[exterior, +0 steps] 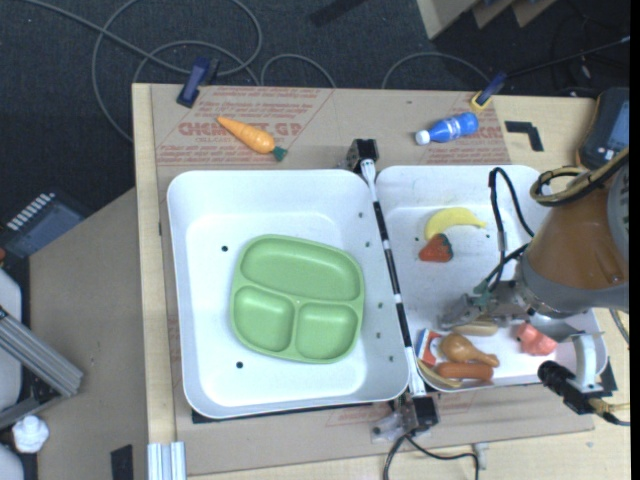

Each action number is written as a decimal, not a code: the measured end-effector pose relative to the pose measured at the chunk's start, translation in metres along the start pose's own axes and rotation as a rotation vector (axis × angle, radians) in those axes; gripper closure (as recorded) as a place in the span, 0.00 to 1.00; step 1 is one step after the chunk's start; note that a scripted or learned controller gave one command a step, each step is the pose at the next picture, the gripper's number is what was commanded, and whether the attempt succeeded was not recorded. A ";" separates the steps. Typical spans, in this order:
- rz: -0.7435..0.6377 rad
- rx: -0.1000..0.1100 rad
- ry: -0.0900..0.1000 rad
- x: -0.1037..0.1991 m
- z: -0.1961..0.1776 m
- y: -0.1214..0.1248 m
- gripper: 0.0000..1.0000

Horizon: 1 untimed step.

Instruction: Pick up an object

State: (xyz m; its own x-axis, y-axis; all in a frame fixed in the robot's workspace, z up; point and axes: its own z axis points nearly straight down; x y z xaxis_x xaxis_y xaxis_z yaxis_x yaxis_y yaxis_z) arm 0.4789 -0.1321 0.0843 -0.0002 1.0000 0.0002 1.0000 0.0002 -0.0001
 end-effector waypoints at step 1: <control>0.002 -0.001 -0.001 0.000 -0.010 0.000 1.00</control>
State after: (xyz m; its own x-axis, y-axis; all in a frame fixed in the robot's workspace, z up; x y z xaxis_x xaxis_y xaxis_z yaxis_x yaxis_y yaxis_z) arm 0.4788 -0.1324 0.0939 0.0015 1.0000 -0.0008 1.0000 -0.0015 0.0011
